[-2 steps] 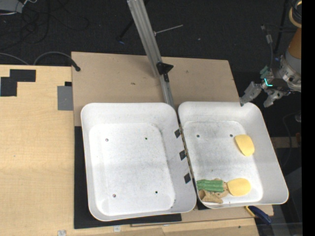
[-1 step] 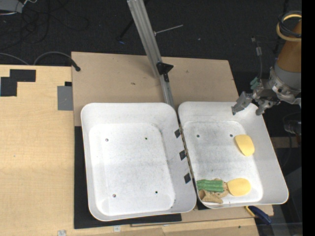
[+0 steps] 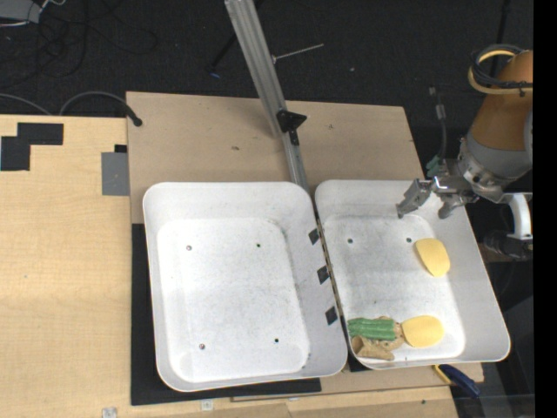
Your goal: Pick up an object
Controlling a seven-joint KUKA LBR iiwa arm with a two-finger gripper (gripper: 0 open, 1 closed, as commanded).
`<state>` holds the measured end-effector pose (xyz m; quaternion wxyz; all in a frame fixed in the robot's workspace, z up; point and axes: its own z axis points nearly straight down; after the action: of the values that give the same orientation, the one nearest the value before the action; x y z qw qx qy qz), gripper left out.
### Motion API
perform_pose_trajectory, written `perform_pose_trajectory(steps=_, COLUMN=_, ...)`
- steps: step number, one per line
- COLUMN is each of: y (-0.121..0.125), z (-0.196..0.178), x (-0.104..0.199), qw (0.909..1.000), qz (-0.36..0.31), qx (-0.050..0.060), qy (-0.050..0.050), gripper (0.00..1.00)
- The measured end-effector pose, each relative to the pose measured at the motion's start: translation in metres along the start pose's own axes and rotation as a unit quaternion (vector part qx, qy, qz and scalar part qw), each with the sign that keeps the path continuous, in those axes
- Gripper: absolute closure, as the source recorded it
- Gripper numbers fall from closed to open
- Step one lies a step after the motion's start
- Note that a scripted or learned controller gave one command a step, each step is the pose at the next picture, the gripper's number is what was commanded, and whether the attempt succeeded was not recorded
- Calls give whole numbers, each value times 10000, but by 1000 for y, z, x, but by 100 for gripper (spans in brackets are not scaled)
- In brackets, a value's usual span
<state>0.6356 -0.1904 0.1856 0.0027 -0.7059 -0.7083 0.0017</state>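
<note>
Over the right bin's (image 3: 487, 320) far right corner hangs the claw (image 3: 432, 200), fingers spread and grasping nothing. Just below it lies a yellow piece (image 3: 432, 257); farther below, by the near rim, sit another yellow piece (image 3: 423, 330), a green object (image 3: 372, 327) and a tan object (image 3: 379, 347).

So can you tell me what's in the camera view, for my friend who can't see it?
A robot arm reaches in from the right, its open gripper holding nothing above the far edge of the right white bin. That bin holds two yellow pieces, a green toy and a tan thing.
</note>
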Motion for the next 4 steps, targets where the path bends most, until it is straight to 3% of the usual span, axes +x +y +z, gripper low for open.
perform_pose_trajectory(steps=1, y=-2, z=63, x=7, qw=10000, qz=-9, qx=9, qy=5, gripper=0)
perform_pose_trajectory(steps=2, y=-1, z=49, x=6, qw=10000, qz=-3, qx=-20, qy=-4, gripper=100)
perform_pose_trajectory(steps=3, y=2, z=-15, x=5, qw=10000, qz=5, qx=-52, qy=-13, gripper=100)
perform_pose_trajectory(steps=4, y=2, z=-33, x=3, qw=10000, qz=5, qx=-36, qy=-8, gripper=100)
